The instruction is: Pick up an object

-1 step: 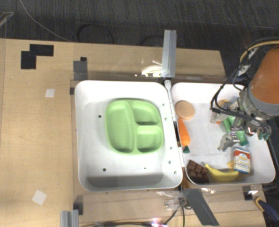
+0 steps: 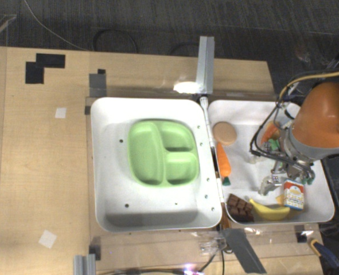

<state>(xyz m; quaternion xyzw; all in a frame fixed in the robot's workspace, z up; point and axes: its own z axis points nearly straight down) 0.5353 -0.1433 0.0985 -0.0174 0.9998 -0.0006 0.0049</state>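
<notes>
The gripper (image 2: 271, 183) hung low in the right bin (image 2: 244, 110), its grip state undeterminable, poised just beside the banana (image 2: 269, 211) and small carton (image 2: 294, 196), presumably to select one, while the carrot (image 2: 223, 162) lay against the bin's left wall.

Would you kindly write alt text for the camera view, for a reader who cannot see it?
A grey arm's gripper hangs over the right white bin, above a banana, a small carton, a brown block, a carrot and a tan disc. The left bin holds a green divided tray.
</notes>
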